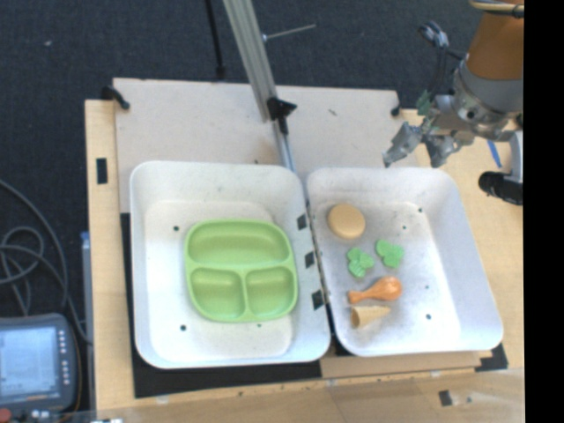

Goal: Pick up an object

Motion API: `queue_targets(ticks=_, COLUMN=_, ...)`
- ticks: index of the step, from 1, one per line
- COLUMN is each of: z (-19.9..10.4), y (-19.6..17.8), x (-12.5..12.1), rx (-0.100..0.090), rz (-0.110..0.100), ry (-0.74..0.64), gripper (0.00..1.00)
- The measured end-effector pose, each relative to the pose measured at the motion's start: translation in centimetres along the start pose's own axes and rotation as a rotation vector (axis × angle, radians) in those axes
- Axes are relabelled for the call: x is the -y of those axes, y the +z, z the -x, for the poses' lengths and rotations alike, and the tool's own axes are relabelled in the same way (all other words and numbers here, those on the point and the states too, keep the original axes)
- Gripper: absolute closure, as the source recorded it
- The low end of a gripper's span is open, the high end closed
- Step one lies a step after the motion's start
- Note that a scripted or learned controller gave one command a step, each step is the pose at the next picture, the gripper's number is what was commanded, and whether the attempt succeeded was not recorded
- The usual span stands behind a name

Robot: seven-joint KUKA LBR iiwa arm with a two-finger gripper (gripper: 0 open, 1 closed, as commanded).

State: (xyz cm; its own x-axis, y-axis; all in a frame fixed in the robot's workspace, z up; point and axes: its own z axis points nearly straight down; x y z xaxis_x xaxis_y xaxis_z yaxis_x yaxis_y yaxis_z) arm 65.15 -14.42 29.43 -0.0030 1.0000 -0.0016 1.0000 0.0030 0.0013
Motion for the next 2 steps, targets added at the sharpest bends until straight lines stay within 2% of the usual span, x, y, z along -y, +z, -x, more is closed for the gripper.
queue_targets(ticks=1, z=0.0, y=0.0, x=0.0, rx=0.001, rz=0.0, ry=0.0, gripper=0.0)
queue_targets(ticks=2, z=0.0, y=6.0, x=-0.7, rx=0.0, rz=-0.005, ry=0.0, gripper=0.0)
